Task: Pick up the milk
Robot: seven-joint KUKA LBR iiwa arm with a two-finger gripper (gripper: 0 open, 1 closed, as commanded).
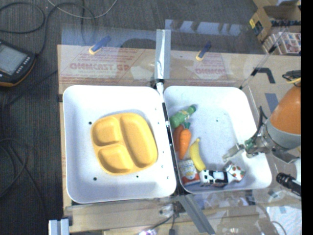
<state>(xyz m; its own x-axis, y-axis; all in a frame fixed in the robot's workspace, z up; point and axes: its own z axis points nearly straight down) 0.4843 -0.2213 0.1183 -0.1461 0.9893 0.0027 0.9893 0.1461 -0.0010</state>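
The milk [212, 176] is a small carton with black and white cow patches. It lies on its side at the front edge of the right bin [230, 109]. My gripper [240, 149] reaches in from the right and hovers over the right part of that bin, above and to the right of the milk. It is apart from the carton. Nothing shows in its grasp.
In the right bin lie a green bottle [183, 115], a carrot [183, 138], a banana [196, 154], a small red-labelled jar [187, 171] and a white red-spotted item [235, 172] just beside the milk. A yellow divided tray [125, 142] sits in the left bin [78, 106].
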